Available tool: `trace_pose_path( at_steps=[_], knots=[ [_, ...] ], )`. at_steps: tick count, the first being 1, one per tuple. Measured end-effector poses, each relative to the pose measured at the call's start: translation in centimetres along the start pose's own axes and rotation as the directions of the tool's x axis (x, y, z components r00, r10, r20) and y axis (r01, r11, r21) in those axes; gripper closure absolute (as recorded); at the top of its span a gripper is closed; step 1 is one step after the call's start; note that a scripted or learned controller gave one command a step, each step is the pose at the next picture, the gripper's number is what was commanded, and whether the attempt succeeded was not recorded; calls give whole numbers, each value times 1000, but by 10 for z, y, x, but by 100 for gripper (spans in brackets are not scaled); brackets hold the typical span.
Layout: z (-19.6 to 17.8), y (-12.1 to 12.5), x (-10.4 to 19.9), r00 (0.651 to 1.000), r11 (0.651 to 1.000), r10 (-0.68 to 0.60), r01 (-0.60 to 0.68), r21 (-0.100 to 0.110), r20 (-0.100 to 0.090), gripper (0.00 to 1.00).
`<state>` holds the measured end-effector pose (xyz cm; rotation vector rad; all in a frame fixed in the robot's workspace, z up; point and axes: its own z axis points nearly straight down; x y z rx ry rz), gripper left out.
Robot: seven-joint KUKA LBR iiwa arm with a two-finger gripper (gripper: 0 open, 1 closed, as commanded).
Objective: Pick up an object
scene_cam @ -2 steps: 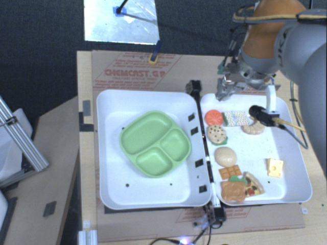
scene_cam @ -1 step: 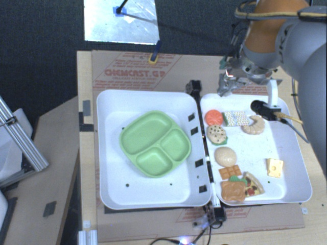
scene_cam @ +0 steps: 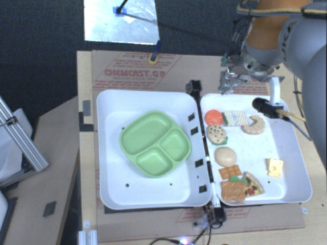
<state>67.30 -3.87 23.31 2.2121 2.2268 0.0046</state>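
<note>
- Pincer [scene_cam: 228, 84] hangs over the far rim of the right bin [scene_cam: 296, 152]. Spread or pressed together: cannot tell from here.
- Just toward me from it lie a red round piece [scene_cam: 214, 117] and a speckled block [scene_cam: 236, 118] close beside it, then a croissant [scene_cam: 254, 125].
- Further toward me are a cookie [scene_cam: 216, 134] and a cheese wedge [scene_cam: 275, 168] that sits well apart from the rest.
- Far across from the pincer, the left bin [scene_cam: 112, 116] holds a green divided plate [scene_cam: 155, 143].
- My read is that the descent has not begun. The red piece is nearest but crowded by the block and the cookie. Come straight down, centred, and grip across its free sides.
</note>
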Motion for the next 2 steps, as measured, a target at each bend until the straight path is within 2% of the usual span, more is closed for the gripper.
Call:
trace_pose_path(
  at_steps=[1,2],
  knots=[
    [1,-7,-4,1000,1000,5,-5,3,1,100],
    [19,-8,1,1000,1000,3,-3,3,1,100]
  ],
)
